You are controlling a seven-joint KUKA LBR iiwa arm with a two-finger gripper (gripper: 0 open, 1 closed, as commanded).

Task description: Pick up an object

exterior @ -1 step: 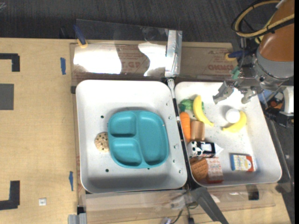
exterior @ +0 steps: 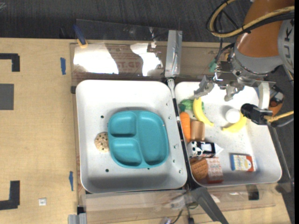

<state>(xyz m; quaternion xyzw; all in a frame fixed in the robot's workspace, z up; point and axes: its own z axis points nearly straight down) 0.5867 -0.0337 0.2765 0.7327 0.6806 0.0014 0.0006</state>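
From above, the bench (exterior: 32, 125) carries two white bins side by side. The left bin (exterior: 88, 101) holds a blue plate (exterior: 138, 138) with three sections, and a round cookie (exterior: 102, 142) lies just beside the plate's left edge. The right bin (exterior: 268, 164) is full of small things. A yellow banana (exterior: 205, 118) curves across the middle, with a small white round thing (exterior: 231, 114) near its right end. An orange carrot (exterior: 185, 125) lies along the left wall, and a green thing (exterior: 186, 105) sits above it. Lower down are a black and white toy (exterior: 202, 148), a little carton (exterior: 242, 162) and a brown round thing (exterior: 198, 168). The grey arm with its orange band (exterior: 266, 17) comes in from the right. The hand (exterior: 216, 91) hangs over the top of the right bin, above the banana. Its two fingers are spread wide and hold nothing.
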